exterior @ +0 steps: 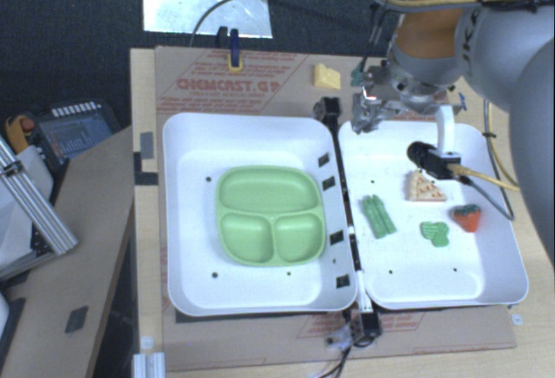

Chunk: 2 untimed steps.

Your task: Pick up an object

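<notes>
Nothing picked up yet; the toys lie in the right bin [503, 281].
The gripper [375, 112], upper right of frame, hangs at the bin's rim; its grip state cannot be told.

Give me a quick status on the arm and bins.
Gripper above right bin's far-left corner, holding nothing seen. Pizza slice, strawberry, green pieces untouched. Nothing blocking.

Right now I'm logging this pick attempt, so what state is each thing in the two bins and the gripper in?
Gripper: above the right bin's far left corner, holding nothing visible.
Green divided plate: flat in the left bin, compartments bare.
Pizza slice toy: lying flat in the right bin.
Green bean toy: lying flat.
Small green toy: lying loose.
Strawberry toy: lying loose.
</notes>
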Motion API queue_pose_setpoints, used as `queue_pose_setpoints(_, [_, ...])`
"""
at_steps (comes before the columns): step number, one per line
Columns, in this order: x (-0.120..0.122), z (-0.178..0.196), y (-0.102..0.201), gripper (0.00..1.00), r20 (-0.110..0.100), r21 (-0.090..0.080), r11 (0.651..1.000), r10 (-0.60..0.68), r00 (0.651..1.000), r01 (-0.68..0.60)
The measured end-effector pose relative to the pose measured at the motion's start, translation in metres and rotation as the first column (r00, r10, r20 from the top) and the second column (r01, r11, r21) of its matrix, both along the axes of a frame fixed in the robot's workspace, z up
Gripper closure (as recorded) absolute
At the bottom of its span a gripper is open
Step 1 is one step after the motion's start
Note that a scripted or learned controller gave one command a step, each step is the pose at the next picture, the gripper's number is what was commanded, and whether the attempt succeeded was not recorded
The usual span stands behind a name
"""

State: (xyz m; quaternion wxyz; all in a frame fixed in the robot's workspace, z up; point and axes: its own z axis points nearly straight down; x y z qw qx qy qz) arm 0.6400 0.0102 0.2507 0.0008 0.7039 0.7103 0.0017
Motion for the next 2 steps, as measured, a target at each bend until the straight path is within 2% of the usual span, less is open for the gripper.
queue_pose_setpoints(1, [0.008, -0.020, 0.053, 1.00, -0.002, 0.001, 1.000, 0.000, 1.000, 0.000])
queue_pose_setpoints(2, [0.010, -0.022, 0.100, 1.00, -0.001, 0.000, 1.000, 0.000, 1.000, 0.000])
